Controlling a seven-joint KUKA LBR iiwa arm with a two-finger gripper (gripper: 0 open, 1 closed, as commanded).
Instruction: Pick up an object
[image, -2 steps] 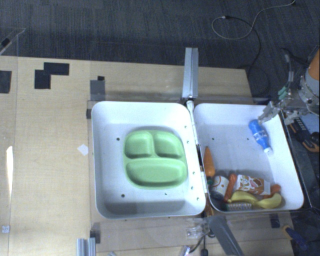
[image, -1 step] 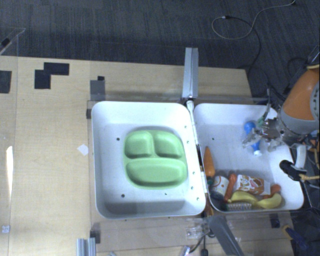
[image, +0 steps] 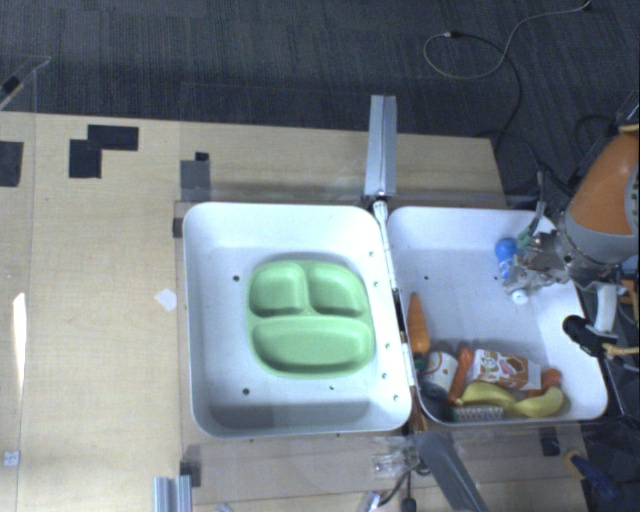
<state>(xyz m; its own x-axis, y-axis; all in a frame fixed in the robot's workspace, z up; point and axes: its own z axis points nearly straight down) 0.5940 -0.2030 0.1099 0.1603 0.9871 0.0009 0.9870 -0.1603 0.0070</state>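
Note:
In the right bin (image: 450, 255), several objects lie heaped along the near wall. Among them are an orange carrot (image: 417, 330), a yellow banana (image: 520, 402) and a white and orange packet (image: 503, 368). My gripper (image: 520, 270) hangs over the far right part of this bin, well above and right of the heap. A small blue thing (image: 506, 248) sits at the gripper's left side; I cannot tell whether it is held or part of the tool. The grey arm with its orange band (image: 608, 190) reaches in from the right.
A green divided plate (image: 308, 316) lies in the middle of the left bin (image: 215, 300). A metal divider rail (image: 382, 150) runs between the bins. A black cable (image: 470, 50) loops on the dark floor beyond the bench.

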